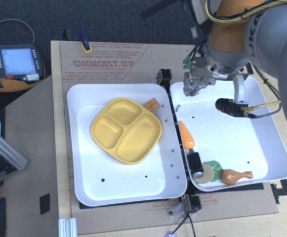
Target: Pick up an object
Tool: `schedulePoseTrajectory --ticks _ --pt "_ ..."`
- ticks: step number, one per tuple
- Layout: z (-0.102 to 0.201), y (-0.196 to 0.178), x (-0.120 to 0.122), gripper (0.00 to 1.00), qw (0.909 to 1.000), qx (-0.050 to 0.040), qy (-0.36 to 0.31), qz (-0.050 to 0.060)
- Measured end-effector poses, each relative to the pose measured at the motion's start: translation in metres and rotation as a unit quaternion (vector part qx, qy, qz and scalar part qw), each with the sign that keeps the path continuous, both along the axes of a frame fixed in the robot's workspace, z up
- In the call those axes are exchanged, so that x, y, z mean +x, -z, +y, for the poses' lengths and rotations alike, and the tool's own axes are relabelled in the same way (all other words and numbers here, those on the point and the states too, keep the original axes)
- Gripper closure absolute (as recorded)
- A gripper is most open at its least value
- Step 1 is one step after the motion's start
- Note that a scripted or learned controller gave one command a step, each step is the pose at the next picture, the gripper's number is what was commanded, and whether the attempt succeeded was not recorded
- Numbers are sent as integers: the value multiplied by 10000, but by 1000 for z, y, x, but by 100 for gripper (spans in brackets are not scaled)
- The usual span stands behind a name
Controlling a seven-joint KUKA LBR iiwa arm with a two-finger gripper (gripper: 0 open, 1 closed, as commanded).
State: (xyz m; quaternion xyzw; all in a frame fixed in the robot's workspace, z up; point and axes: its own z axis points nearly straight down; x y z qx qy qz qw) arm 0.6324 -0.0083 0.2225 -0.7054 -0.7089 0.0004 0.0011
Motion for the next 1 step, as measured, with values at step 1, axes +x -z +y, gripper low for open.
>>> schedulePoseTrajectory --ticks 1 --pt "57 -11 11 100 10000 5 -7 -26"
